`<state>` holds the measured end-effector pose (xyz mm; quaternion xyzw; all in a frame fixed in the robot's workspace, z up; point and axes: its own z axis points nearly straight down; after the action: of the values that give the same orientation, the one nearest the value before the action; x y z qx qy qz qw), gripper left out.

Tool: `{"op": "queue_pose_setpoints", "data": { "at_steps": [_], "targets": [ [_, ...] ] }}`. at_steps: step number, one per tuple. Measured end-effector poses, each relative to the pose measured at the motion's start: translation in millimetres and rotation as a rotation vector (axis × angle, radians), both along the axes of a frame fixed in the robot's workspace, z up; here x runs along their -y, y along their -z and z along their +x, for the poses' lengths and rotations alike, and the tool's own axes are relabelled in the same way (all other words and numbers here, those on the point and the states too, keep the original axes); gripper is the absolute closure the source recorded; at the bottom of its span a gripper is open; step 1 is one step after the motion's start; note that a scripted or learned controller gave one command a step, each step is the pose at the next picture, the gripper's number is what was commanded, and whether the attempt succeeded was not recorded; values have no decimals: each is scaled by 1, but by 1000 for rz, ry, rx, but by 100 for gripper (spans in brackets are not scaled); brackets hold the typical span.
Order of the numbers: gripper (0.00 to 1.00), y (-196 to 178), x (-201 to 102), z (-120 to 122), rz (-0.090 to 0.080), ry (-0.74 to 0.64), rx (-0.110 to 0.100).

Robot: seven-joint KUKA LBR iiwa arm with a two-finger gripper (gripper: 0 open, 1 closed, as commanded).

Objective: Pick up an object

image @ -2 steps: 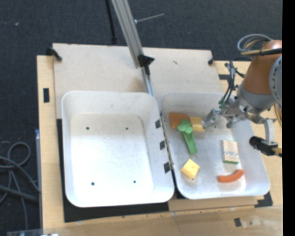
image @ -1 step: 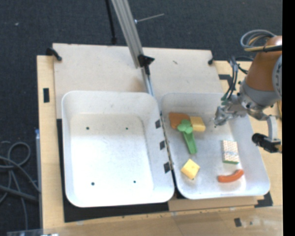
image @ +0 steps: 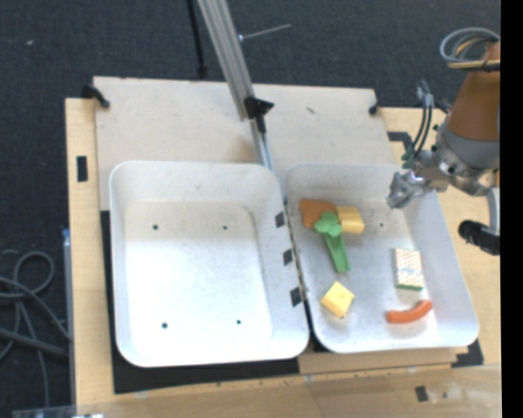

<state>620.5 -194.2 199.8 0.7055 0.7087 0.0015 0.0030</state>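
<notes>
The right bin (image: pixel 444 259) holds several small objects. An orange-brown piece (image: pixel 312 210) lies at its back left beside a yellow block (image: pixel 350 221), with a green toy (image: pixel 333 240) just in front of them. A yellow cube (image: pixel 337 300) sits near the front left. A small patterned box (image: pixel 408 268) and an orange-red curved piece (image: pixel 409 313) lie at the right. My gripper (image: pixel 404 190) hangs over the bin's back right part, apart from all the objects, with nothing seen between its fingers.
The left bin (image: pixel 131 198) stands beside the right one. A slanted metal rail (image: pixel 231 59) rises from between the bins at the back. Cables (image: pixel 17 294) lie on the dark floor at the left. The arm's orange band (image: pixel 478 103) is at the right.
</notes>
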Motion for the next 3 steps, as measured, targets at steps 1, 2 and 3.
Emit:
{"op": "queue_pose_setpoints", "data": {
  "at_steps": [1, 2, 3],
  "targets": [
    [100, -6, 1, 1, 1, -2, -3],
    [100, -3, -42, -15, 2, -1, -6],
    [100, -10, -84, -22, 3, -2, -5]
  ]
}}
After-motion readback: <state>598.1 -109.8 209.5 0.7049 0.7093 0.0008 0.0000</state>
